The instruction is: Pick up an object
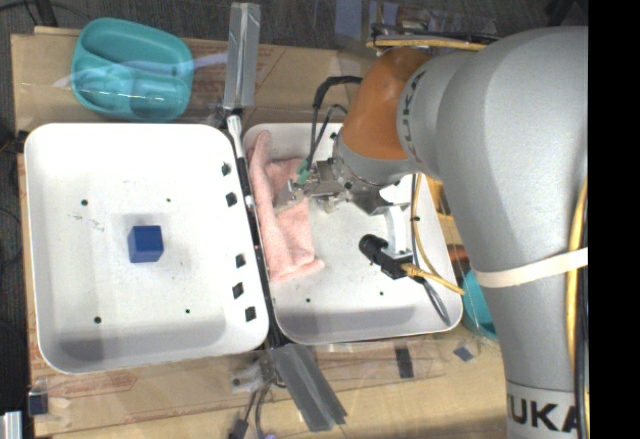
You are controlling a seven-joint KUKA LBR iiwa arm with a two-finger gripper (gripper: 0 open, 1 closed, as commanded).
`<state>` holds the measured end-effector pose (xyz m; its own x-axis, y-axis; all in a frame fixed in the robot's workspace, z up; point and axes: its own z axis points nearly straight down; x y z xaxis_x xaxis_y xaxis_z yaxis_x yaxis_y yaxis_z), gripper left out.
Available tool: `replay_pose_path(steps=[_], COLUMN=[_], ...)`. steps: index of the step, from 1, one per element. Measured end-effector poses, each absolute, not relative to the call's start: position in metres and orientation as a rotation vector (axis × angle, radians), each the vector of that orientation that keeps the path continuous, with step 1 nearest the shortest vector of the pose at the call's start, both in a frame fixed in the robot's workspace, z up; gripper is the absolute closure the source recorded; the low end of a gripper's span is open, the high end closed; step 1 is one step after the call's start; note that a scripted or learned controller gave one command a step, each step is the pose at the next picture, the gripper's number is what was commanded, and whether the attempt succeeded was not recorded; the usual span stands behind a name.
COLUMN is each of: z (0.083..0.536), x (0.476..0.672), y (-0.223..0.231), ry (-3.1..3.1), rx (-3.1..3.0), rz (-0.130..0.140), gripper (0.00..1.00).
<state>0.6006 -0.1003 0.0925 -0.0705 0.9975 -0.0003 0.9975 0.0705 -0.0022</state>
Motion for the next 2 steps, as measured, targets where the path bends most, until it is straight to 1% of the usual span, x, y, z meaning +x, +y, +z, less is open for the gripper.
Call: replay_pose_path(steps=[1, 2], z=[0.103, 0.192], x=[0.601, 0.616], y=[-0.100, -0.028], ry=[-2.300, -2.307], rx=[-2.136, -2.129], rz=[0.004, 0.001], gripper=[1.00, 1.00])
